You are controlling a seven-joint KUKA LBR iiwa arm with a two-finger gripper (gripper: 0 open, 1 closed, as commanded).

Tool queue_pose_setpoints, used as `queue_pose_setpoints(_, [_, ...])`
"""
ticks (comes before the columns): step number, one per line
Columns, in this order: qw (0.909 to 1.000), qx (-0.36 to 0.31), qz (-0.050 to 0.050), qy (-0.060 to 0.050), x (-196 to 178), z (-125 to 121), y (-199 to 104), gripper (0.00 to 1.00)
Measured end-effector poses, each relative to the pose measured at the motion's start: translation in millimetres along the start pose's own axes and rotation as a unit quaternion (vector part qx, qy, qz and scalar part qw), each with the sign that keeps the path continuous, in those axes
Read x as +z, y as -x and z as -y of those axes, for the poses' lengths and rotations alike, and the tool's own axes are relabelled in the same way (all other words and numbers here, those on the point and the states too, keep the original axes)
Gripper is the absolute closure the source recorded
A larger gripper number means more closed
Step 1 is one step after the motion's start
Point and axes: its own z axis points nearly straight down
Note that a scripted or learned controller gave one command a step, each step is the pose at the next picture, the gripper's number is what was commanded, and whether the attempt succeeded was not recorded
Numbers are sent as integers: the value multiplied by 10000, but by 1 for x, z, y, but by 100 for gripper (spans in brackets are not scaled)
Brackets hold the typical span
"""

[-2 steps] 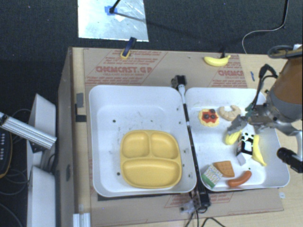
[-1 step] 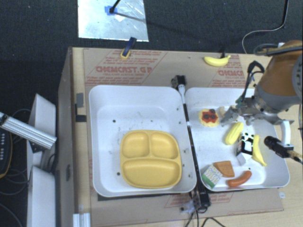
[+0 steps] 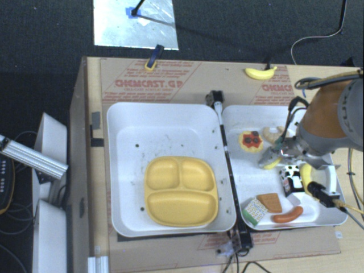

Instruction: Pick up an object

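A worktop (image 3: 170, 75) carries two white bins. The left bin (image 3: 165, 115) holds a yellow divided plate (image 3: 182, 190). In the right bin (image 3: 244, 121), the arm's gripper (image 3: 277, 152) sits low by a red-and-yellow toy (image 3: 251, 141), nearer the arm; jaws' state cannot be told. A sausage (image 3: 288, 214) lies at the front.

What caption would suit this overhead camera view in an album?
Grey arm reaching into the right bin of toy food, beside a yellow divided plate.
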Motion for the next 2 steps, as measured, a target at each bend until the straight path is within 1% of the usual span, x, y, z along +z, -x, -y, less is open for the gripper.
queue_pose_setpoints(1, [10000,-1,-2,11,-11,-1,0,100])
queue_pose_setpoints(2, [10000,-12,-4,9,-67,-13,-64,100])
